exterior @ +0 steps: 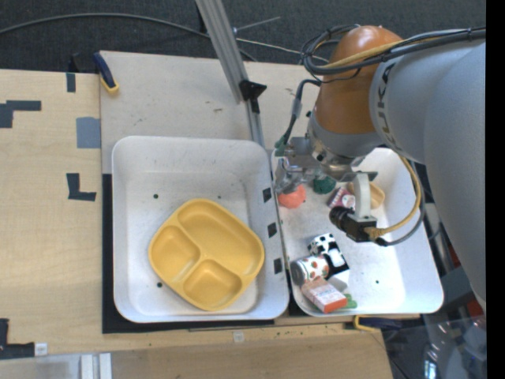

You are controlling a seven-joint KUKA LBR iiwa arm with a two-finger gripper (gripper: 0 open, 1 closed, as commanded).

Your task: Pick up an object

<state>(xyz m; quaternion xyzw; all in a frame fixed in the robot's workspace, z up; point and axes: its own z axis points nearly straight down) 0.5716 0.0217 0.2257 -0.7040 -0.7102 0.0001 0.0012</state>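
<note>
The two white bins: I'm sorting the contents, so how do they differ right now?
The left bin carries one big yellow divided tray; the right bin carries several small things, among them a salmon-pink piece. The arm hangs over the right bin, not the left bin. Both are shallow and white.

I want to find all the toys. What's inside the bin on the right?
The right bin holds a small cup, a black-and-white toy, an orange box and an orange lump. The arm covers the bin's far end.

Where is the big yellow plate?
The yellow plate lies in the left bin, toward its near right corner, close to the wall shared with the right bin.
</note>
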